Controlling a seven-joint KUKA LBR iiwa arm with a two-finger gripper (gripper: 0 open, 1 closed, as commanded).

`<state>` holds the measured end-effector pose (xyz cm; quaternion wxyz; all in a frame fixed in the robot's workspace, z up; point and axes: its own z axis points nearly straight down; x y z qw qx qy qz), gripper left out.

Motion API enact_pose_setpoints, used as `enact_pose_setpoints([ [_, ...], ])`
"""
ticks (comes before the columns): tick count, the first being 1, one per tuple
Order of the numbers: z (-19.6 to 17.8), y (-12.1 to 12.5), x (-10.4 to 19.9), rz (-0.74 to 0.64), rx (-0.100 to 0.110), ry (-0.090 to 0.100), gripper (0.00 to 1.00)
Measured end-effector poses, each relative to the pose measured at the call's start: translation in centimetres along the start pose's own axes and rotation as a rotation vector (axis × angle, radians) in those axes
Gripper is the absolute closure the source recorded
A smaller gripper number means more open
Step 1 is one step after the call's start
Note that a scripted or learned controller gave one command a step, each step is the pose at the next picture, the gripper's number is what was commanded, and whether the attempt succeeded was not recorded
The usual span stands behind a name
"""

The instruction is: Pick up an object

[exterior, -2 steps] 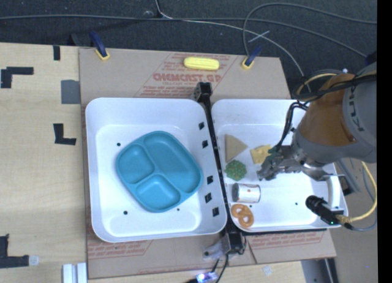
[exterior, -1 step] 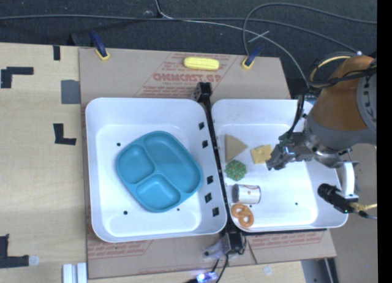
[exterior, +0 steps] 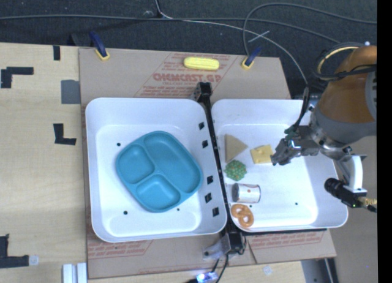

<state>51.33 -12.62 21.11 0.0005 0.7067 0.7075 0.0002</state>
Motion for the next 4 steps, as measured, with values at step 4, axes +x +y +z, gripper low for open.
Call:
enact_pose_setpoints([
  [4, 0.0, 0.3, 21.9, -0.005, 0.004, 0.001, 1.0],
])
